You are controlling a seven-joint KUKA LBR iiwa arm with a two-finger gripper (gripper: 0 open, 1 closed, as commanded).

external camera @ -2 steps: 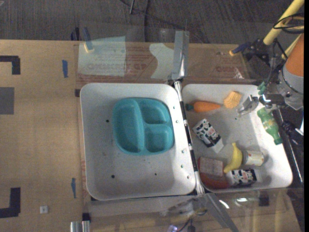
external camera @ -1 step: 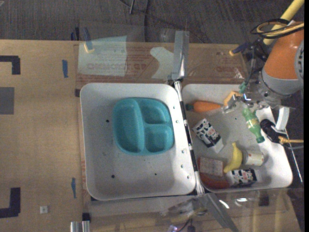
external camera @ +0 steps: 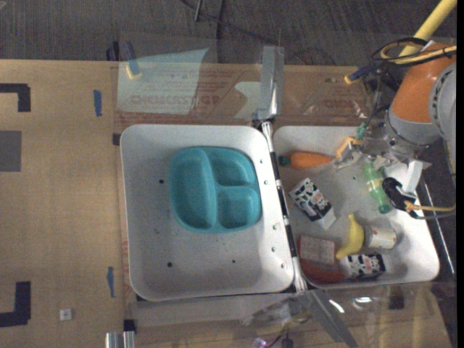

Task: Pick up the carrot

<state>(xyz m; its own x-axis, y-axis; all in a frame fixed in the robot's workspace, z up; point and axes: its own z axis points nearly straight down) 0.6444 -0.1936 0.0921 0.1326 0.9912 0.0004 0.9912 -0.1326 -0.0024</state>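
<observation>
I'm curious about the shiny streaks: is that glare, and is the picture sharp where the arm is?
In the camera view, pale glare lies on the clear panel behind the left bin; the teal tray looks fairly crisp, the carrot soft-edged, and the gripper area is dim, cluttered and hard to read.

You are seeing a teal divided plastic plate [external camera: 214, 188] lying in the left white bin [external camera: 138, 216]; a yellow banana [external camera: 351, 236] is lying in the right white bin [external camera: 428, 259].
</observation>
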